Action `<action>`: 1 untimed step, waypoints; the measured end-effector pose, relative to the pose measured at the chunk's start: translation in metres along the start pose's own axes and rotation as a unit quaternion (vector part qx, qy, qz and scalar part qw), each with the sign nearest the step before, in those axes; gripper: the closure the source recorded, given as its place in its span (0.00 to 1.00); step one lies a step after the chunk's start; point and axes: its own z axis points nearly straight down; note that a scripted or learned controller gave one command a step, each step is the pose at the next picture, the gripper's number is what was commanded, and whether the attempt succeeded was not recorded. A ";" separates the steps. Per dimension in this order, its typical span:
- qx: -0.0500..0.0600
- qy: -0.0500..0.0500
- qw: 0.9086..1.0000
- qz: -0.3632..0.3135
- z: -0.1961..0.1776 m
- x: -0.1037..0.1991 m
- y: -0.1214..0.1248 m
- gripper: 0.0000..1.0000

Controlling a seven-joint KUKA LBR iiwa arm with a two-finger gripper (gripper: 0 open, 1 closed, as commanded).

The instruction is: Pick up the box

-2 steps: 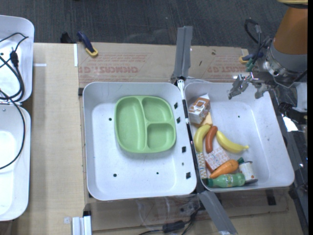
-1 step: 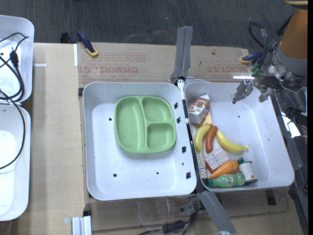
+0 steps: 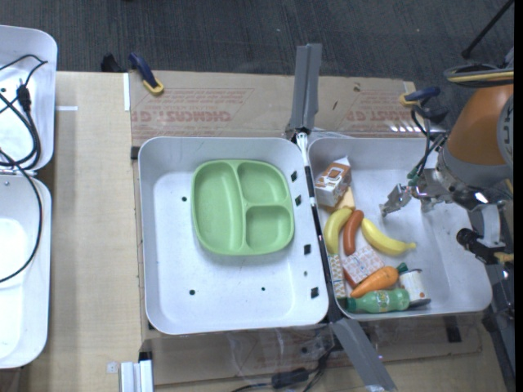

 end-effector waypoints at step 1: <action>0.000 -0.001 1.000 0.008 0.000 -0.009 0.068 0.00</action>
